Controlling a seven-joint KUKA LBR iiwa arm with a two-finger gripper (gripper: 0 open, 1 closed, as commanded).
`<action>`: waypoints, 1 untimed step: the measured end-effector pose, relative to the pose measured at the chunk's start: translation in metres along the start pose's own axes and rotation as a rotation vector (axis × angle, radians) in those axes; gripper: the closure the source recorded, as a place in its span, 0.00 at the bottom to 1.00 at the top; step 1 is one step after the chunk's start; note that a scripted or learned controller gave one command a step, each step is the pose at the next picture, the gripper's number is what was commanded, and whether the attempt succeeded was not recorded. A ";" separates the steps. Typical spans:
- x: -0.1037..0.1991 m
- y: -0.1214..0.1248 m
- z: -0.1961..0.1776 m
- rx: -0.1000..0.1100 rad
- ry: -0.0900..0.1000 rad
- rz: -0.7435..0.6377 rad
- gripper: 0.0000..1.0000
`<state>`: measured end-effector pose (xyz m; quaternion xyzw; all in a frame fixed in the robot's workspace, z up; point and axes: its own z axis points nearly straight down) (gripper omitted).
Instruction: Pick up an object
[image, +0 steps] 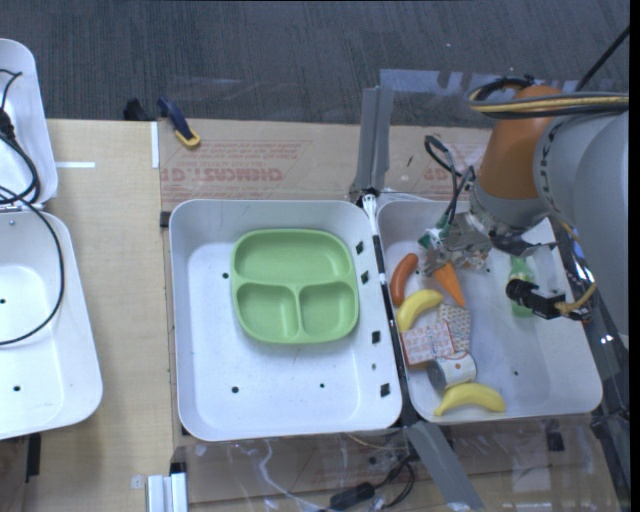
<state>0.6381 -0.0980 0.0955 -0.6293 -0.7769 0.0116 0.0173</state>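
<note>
Nearest to the camera lies a yellow banana (471, 399), close to the front edge of the right bin (560, 385). Just behind that banana there is a small can (455, 371) on its side, then a patterned red and white packet (437, 335), and a second banana (418, 307) which touches the packet's far left corner. Behind the second banana I see a red sausage-shaped toy (402, 277) beside the bin's left wall, and an orange carrot (451, 285), narrow and pointed, with its thick end up under the gripper (455, 250). The gripper hangs low over this carrot end, at the far side of the pile, and it seems the carrot is the thing to be picked. If the hand is released or clenched I cannot tell, because the wrist and cables cover that part. In my opinion the risk is this: the carrot is slim, smooth and tapered, so it may slip out or turn when squeezed, and the sausage toy and second banana are so near that they may be pushed or caught as well. A green bottle (521, 284) stands well to the right of the carrot. In the left bin (200, 380) rests a green divided plate (295, 285).
</note>
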 end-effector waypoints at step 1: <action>0.062 0.024 -0.097 -0.041 -0.014 -0.015 1.00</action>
